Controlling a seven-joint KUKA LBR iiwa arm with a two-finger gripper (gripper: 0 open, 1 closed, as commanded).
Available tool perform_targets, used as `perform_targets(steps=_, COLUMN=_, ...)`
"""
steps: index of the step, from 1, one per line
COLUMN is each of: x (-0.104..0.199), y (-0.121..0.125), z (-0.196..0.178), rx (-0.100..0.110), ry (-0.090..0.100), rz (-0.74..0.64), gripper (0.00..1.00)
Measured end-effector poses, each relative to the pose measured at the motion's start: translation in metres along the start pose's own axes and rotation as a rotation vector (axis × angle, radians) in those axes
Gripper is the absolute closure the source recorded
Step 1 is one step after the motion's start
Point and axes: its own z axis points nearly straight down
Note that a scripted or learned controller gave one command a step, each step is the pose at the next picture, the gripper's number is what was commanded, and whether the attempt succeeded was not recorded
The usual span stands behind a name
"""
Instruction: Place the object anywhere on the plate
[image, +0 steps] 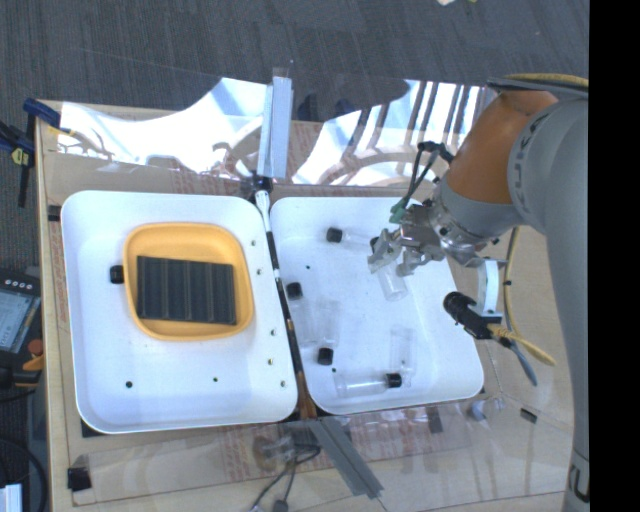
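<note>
over the right bin (455, 372), the gripper (392, 262) blurs; finger state cannot be told.

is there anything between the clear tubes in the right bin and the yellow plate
Only the raised rims where the two bins meet. The tubes lie in the right bin, the plate in the left. The claw hangs over the right bin.

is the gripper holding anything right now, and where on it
Cannot be told: the gripper hangs over the right bin, but nothing clearly shows between its fingers.
</note>
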Motion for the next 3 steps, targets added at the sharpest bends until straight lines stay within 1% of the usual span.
perform_targets(steps=1, x=0.038, y=0.016, z=0.023, rx=0.003, ry=0.000, rz=-0.245, gripper=1.00)
perform_targets(steps=2, x=0.085, y=0.048, z=-0.012, rx=-0.002, ry=-0.002, rz=-0.443, gripper=1.00)
perform_targets(steps=3, x=0.107, y=0.010, z=0.016, rx=0.003, ry=0.000, rz=-0.619, gripper=1.00)
